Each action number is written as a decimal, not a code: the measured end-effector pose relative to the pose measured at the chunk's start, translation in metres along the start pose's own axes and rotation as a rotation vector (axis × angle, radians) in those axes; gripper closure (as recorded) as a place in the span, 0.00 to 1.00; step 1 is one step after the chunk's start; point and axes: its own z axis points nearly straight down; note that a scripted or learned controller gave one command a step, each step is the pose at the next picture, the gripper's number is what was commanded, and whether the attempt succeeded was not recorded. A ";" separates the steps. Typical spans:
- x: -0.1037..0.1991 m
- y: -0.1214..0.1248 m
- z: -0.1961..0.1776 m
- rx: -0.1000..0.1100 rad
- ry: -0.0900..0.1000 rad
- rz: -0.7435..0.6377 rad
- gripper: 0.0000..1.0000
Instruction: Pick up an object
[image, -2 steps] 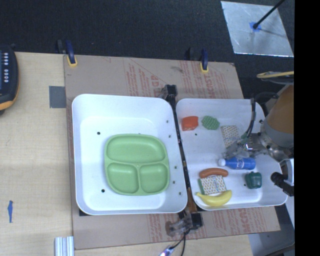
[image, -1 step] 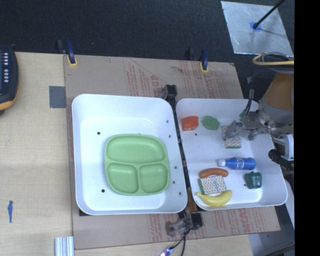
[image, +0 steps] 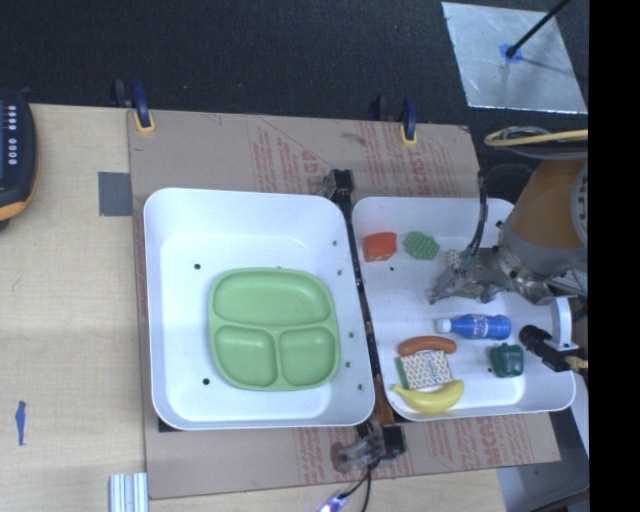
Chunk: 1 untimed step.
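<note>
blue bottle is lying on its side in the right bin, just below the gripper, which is hovering low over it with jaws spread wide, seemingly lining up a grab.

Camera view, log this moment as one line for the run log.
gripper low in right bin | nothing visibly held | blue bottle, banana nearby | green tray in left bin
</note>
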 end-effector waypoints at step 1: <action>-0.039 0.084 -0.001 -0.002 -0.001 0.000 0.00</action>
